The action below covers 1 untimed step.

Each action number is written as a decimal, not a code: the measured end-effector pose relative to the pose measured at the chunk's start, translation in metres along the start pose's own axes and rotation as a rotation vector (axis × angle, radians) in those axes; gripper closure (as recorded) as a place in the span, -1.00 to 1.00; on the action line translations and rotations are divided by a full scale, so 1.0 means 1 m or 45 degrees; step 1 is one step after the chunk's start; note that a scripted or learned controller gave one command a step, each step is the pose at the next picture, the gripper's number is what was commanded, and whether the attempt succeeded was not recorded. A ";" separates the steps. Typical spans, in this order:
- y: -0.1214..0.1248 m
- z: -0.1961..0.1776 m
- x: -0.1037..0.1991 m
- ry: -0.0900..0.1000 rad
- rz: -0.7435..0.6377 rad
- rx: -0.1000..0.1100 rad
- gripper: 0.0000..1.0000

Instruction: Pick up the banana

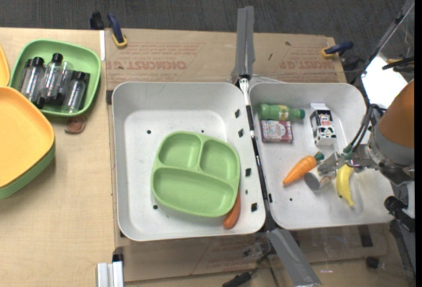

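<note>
The two-finger gripper (337, 165) hangs low over the right white bin (298, 213), close to that bin's right wall. Its jaws sit at the top end of the curved yellow banana (345, 185), but whether they are spread, pressed together or pinching the fruit cannot be told from this slanted view. The banana lies on the bin floor near the front right corner, its lower end pointing toward the front edge.

Judging by this, the step in hand is the approach or the grasp itself; the fruit is not yet lifted. The next move likely calls for a firm closure across the banana's upper end, then a straight rise, keeping clear of the small grey object (312, 180) just beside the fingers.

Counting outward in the right bin: one banana, one orange carrot (301, 169) just left of the gripper, one black-and-white carton (323, 125), one pink packet (276, 130), one green bottle (279, 111) toward the back wall. The left white bin (132, 167) holds one green divided plate (196, 174) and one reddish sausage-like piece (231, 214) at the plate's front right corner.
</note>
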State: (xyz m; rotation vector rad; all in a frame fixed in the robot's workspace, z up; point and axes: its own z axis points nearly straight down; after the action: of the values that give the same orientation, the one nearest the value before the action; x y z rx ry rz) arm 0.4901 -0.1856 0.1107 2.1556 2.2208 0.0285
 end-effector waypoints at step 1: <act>-0.001 0.001 -0.009 0.018 -0.066 0.011 -1.00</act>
State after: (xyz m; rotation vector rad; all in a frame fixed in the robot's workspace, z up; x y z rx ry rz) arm 0.4897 -0.1950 0.1100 2.1074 2.2873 0.0324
